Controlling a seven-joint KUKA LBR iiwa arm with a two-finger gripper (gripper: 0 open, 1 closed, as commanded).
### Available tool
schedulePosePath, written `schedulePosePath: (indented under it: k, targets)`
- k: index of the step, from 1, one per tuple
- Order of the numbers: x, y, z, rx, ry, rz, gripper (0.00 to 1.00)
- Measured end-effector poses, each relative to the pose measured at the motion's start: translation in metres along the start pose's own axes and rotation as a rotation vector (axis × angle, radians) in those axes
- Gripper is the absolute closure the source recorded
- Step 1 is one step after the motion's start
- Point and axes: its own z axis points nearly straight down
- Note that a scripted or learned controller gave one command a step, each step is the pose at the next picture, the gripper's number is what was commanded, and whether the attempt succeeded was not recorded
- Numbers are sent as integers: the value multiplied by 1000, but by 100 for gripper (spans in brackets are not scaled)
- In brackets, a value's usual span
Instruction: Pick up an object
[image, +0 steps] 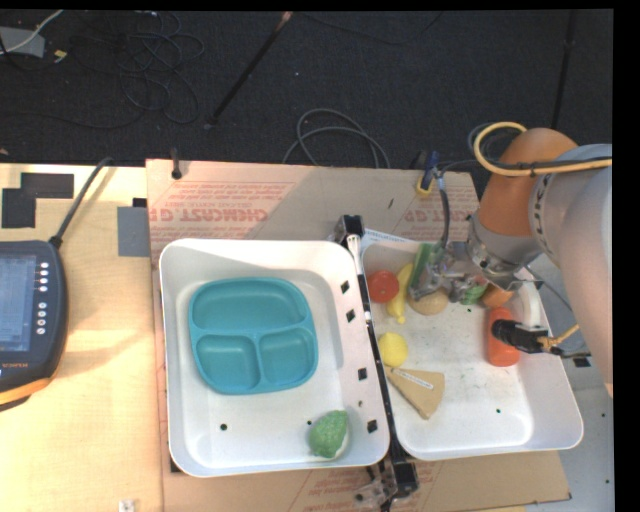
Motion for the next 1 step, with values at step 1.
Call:
schedulePosePath:
  k: [1]
  targets:
    - [43, -86, -56, 8, 4, 9, 100]
